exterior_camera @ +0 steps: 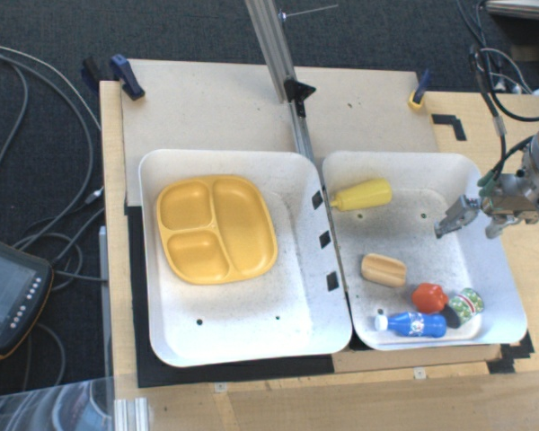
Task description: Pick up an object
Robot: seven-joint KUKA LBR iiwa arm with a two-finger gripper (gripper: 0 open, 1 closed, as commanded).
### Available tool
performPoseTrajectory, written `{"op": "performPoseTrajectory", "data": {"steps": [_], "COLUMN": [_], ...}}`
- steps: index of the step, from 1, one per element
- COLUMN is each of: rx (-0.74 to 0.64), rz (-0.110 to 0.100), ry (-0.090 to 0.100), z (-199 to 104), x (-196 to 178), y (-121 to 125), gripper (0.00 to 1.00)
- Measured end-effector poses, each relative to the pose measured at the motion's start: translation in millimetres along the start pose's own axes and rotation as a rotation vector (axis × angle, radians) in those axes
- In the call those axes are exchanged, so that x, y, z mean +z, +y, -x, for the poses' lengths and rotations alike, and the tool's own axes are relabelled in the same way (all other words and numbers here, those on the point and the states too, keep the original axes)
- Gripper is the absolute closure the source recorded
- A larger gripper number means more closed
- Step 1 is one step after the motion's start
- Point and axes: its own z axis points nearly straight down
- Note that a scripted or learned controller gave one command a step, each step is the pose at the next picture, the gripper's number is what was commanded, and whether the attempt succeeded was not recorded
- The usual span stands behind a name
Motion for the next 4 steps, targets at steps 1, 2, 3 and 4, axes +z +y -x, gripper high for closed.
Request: {"op": "performPoseTrajectory", "data": {"steps": [1, 2, 3, 4], "rx": [0.000, 0.001, 0.002, 0.002], "rz": [0.001, -0.007, -0.005, -0.005], "ry": [0.000, 0.001, 0.002, 0.002], "z": [0.1, 4.4, 2.2, 1.0], "x": [0.0, 61.6, 104.2, 147.0], "y": [0.1, -3.6, -2.7, -6.3], "gripper": [0.00, 0.00, 0.00, 0.00]}}
